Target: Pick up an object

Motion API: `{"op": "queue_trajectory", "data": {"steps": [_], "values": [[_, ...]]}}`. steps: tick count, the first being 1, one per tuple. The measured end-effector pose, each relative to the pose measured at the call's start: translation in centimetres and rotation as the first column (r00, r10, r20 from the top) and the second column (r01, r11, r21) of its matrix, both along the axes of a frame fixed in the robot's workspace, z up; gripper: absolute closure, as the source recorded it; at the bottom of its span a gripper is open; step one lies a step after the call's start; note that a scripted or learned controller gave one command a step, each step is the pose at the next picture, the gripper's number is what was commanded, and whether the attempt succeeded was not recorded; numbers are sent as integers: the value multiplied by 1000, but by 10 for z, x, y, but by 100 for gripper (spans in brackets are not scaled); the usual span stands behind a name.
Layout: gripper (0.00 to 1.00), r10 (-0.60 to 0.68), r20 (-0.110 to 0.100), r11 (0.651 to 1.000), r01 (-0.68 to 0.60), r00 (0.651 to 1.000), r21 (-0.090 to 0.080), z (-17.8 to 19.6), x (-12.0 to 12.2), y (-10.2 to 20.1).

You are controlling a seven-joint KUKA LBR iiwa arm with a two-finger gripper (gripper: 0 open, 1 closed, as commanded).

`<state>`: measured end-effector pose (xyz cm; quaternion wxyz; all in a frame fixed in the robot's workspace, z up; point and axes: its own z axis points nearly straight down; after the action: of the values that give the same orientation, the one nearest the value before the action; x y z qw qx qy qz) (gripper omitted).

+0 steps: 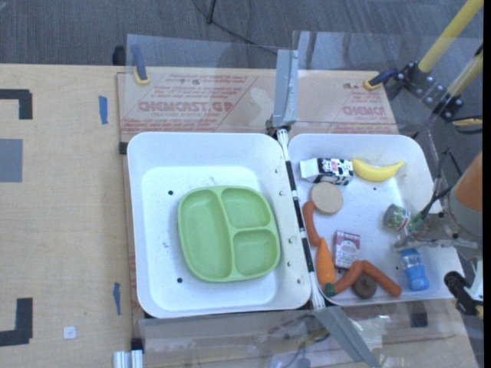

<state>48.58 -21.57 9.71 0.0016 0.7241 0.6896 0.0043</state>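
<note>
The green divided plate (229, 233) serves as the landmark: it lies flat in the middle of the left bin (153, 167), three compartments facing up, on the light wooden bench (61, 205).

To the plate's right, past the ridge where the two bins meet, is the right bin (418, 156). Nearest the plate are an orange carrot (325, 262) and, above it, a round tan disc (327, 198). Up and right of the plate is a black-and-white milk carton (327, 168), with a yellow banana (376, 169) just beside it. A small red box (347, 248) lies right of the carrot, and below it a dark brown doughnut-like piece (364, 286) sits against two more orange carrots (368, 274).

Farthest right of the plate, a blue bottle (414, 271) lies in the bin's lower corner, and a green-and-grey lump (396, 218) sits higher up. The hand (418, 232) hangs between those two; how far its fingers are parted cannot be told.
</note>
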Motion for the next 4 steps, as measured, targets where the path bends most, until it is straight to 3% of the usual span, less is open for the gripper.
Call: {"op": "queue_trajectory", "data": {"steps": [1, 2, 3, 4], "values": [[100, -129, -7, 992, 129, 992, -4, 66, 93, 66], [100, -225, -8, 974, 225, 974, -5, 111, 128, 131], [100, -221, -8, 975, 221, 975, -7, 121, 129, 132], [100, -325, -8, 946, 325, 946, -5, 122, 181, 125]]}}
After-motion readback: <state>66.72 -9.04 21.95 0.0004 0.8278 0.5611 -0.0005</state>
